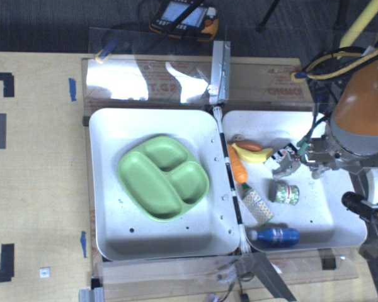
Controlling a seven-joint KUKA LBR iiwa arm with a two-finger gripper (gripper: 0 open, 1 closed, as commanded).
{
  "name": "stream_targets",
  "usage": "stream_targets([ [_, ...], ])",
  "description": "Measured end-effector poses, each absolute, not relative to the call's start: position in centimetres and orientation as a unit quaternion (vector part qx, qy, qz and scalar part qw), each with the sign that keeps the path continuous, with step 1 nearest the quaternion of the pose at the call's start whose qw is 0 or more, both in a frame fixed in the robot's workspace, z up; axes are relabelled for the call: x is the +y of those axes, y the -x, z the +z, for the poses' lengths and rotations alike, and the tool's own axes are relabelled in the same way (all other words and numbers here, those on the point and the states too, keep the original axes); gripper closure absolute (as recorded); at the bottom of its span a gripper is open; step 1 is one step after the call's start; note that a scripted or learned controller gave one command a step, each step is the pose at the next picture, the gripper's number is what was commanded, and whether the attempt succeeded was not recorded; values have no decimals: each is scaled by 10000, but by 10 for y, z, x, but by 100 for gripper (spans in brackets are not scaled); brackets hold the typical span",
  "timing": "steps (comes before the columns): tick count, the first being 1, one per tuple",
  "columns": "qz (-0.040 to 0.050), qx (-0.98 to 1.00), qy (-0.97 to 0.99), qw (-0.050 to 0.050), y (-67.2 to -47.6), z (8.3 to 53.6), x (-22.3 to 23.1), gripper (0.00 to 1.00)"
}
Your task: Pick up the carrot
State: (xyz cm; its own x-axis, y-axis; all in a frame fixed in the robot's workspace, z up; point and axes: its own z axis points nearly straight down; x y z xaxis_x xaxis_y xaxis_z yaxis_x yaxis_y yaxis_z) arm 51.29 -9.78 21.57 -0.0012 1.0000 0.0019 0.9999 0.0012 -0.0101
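Observation:
The carrot (237, 168) is a short orange piece lying lengthwise against the left wall of the right bin (321, 216). The gripper (285, 161) hangs over the middle of that bin, a short way right of the carrot and apart from it. It is just right of a yellow banana (253, 155) and above a small green-labelled can (286, 194). Nothing shows in the gripper.
A green divided plate (164, 178) rests in the left bin (107, 143). The right bin also holds a patterned packet (257, 205) and a blue bottle (274, 235) near the front wall. The arm's orange-banded body (364, 112) looms over the right rim.

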Motion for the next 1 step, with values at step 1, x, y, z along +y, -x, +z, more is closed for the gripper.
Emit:
stream_targets([
  [1, 24, -7067, 7075, 39, -520, 134, -128, 0],
])
